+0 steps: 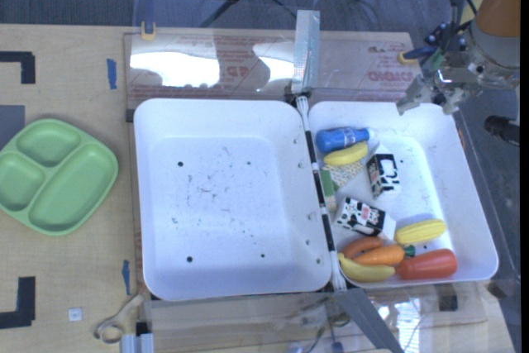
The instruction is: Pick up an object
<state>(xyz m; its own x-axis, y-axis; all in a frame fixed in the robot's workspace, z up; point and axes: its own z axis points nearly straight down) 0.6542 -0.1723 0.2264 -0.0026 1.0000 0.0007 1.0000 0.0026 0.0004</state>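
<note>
While hanging above the far outer corner of the right bin, gripper not yet touching or carrying anything. Impossible to be telling from this slanted view whether spread or pressed together, being small and partly mixed with cables. Taking the blue bottle as the likely object to pick, judging it the nearest one. Lying on its side in the far part of the right bin, close to the wall shared with the left bin, and touching a yellow fruit-like toy just on its near side. Pointing its long axis across the right bin, from the shared wall toward the outer wall, cap end toward the outer wall. Lying therefore inward and slightly nearer from the gripper, well apart, with bare bin floor between. Probably needing a travel along the far wall of the right bin toward the shared wall, then a descent, closing across the short width of the bottle and not along its length. Risking also catching the yellow toy, being so tight against the bottle. Other toys crowding the near part of the right bin, farther from the gripper.
</note>
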